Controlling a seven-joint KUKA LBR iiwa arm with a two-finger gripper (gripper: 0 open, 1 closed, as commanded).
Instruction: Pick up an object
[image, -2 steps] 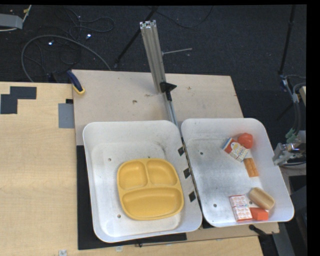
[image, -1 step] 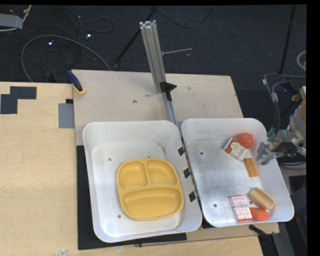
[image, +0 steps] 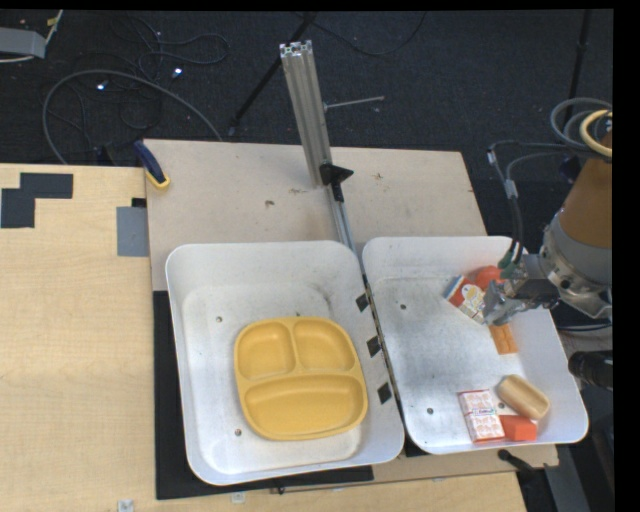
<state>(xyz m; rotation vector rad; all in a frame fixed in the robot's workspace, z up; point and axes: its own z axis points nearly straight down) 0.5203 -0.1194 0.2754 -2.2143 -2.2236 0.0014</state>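
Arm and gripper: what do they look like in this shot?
The arm enters from the right: a tan-orange band over a grey wrist housing, with dark cables looping beside it. The gripper is small, dark grey metal with slim fingers. No readable markings.

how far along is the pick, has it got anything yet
Nothing looks lifted yet. The gripper is down in the right bin, at the red and white packet; whether it holds it is unclear. The lift is left. The yellow tray lies in the left bin.
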